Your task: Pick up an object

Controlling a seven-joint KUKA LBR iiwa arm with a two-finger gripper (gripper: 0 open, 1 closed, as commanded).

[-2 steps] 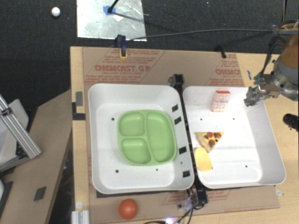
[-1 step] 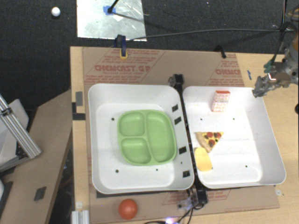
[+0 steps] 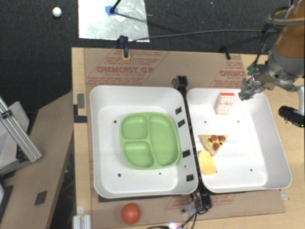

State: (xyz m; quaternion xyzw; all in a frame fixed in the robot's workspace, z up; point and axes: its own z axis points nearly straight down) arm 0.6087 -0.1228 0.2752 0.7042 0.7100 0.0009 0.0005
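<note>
- The end effector (image 3: 246, 92) is hovering over the right bin (image 3: 267, 128); I cannot tell its grip.
- A small carton (image 3: 225, 103) is sitting just left of it.
- A pizza slice (image 3: 214, 142) is lying farther below-left.

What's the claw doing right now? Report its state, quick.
Claw: open or shut cannot be told; it hangs over the right white bin's far edge, beside the small white-and-red carton, with nothing seen in it.
</note>
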